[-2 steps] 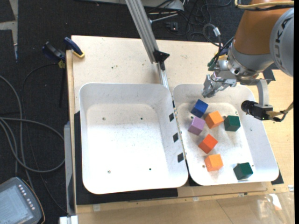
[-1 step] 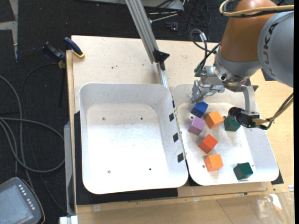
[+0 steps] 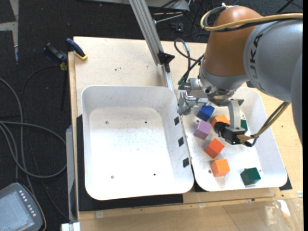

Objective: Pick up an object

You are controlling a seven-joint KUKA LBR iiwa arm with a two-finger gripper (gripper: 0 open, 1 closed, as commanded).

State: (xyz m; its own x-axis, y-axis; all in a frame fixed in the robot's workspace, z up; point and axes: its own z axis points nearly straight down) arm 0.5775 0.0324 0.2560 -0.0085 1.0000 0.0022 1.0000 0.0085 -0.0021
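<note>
Nothing is coming up out of the right bin [image 3: 274,153] yet, so the whole pick is looking undone. Nearest the front edge, a dark green cube [image 3: 250,175] is sitting by the front right corner, with an orange cube [image 3: 220,167] just to its left, both flat on the floor. Further in, a red-orange cube [image 3: 214,147] is lying turned so a corner is pointing at the front edge, and a purple cube [image 3: 203,129] is tilting near the left wall. Toward the back, a blue cube [image 3: 206,112] is resting right under the gripper [image 3: 211,100], its corner aiming forward; being a cube, it is offering no long axis. Whether the gripper is clenched or released, I cannot tell. The left bin [image 3: 91,129] is sitting alongside.
</note>
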